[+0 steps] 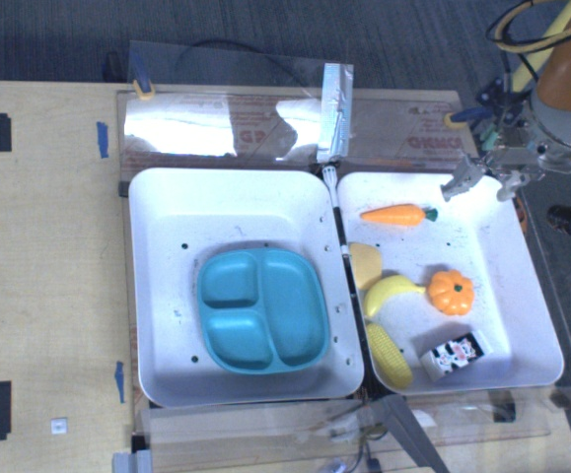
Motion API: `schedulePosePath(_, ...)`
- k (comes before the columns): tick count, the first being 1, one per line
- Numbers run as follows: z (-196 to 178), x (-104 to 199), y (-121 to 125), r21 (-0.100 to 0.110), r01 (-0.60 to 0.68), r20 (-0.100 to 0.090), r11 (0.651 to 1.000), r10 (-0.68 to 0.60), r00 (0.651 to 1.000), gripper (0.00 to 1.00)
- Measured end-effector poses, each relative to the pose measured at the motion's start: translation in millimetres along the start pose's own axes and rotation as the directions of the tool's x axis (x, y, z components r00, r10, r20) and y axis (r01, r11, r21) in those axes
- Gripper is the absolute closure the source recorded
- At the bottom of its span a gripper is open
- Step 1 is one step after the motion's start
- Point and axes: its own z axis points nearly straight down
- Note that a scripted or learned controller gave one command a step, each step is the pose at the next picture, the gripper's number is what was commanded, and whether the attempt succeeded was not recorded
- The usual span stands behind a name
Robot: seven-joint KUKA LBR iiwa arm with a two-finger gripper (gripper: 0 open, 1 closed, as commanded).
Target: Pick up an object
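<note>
Your end effector (479, 176) hovers at right bin (522, 264) far rim, fingers spread wide, nothing held. Nearest target: carrot (395, 216), just left of end effector. Likely light, rigid, smooth, prone to roll; pinch across thick middle.
</note>
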Motion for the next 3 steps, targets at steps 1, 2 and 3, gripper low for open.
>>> schedulePosePath(1, 107.8, -11.2, -52.8, 0.01, -0.055, -0.001, 0.998, 0.055, 0.999, 0.0)
schedulePosePath(2, 138.5, 7.6, -116.9, -0.005, -0.009, 0.001, 1.0, 0.009, 1.0, 0.0)
schedulePosePath(3, 128.2, 6.7, -115.8, -0.009, -0.011, 0.003, 1.0, 0.011, 1.0, 1.0)
